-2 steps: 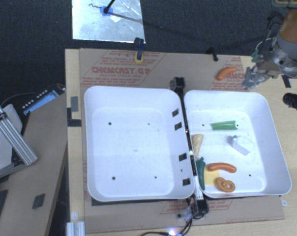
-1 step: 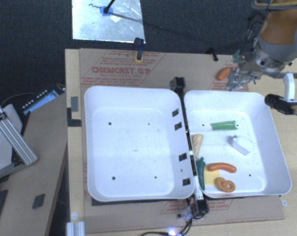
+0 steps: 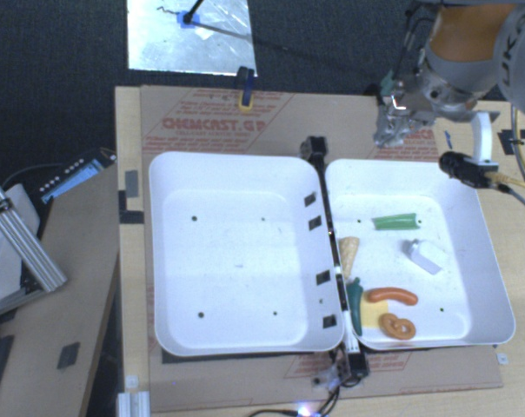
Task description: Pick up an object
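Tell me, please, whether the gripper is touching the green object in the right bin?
Apart. The camera view shows the gripper above the far rim of the right bin, with bare white floor between it and the green object.

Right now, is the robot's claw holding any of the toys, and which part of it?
Nothing is held. The gripper hangs above the far rim of the right bin, with nothing between its fingers. The toys, like the green piece, lie in the bin.
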{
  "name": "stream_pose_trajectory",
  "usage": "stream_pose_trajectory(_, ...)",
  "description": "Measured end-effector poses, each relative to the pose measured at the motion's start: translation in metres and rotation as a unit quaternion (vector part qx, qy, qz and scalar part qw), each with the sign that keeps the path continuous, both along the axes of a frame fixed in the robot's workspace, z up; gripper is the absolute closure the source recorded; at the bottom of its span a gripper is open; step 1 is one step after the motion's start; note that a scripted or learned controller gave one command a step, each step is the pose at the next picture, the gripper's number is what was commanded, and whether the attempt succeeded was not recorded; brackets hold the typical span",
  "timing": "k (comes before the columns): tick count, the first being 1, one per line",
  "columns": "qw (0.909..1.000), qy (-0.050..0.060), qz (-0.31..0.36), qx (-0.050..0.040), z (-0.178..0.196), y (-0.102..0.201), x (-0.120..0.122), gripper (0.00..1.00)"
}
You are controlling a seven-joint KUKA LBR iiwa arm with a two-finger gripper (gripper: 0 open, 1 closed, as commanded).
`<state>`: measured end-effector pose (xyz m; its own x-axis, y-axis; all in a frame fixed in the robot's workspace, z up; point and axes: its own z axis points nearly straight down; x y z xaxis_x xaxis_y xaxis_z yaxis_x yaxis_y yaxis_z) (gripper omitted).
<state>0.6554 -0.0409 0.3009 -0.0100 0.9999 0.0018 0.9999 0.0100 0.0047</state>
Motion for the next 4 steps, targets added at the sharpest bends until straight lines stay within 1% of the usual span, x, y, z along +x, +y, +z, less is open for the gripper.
stream_pose_trajectory(1, 1.0000, 0.000, -0.001, -0.0005, -0.002, 0.048, 0.010, 1.00)
stream_pose_trajectory(2, 1.0000, 0.002, -0.001, -0.0006, -0.020, 0.088, 0.000, 1.00)
stream_pose_trajectory(3, 1.0000, -0.003, -0.001, 0.0005, 0.081, 0.143, 0.014, 1.00)
stream_pose_trajectory(4, 1.0000, 0.001, -0.003, -0.0006, 0.091, 0.179, 0.013, 1.00)
